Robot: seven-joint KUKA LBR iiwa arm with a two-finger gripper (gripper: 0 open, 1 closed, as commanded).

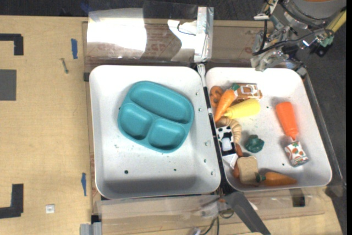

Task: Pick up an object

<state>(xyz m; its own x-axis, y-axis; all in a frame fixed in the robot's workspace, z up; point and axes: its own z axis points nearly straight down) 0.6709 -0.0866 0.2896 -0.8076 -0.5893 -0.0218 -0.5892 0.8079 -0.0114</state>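
The right bin (pixel 316 118) holds several toy foods: an orange carrot (pixel 224 103) beside a yellow piece (pixel 242 109), a small printed box (pixel 246 89), a fat orange piece (pixel 286 118), a small carton (pixel 296 152), a dark green lump (pixel 254 143), a tan cube (pixel 247 169) and a second, slimmer carrot (pixel 278 178). My gripper (pixel 275 54) hangs above the back edge of this bin at the upper right, apart from all the toys. Nothing shows in its grasp. Cables and the wrist hide its tips.
A teal divided plate (pixel 157 115) lies in the left bin (pixel 104 146). A black and white piece (pixel 224 138) sits against the wall between the bins. A shiny clear sheet (pixel 143 36) stands behind the left bin. Cardboard covers the bench on the left.
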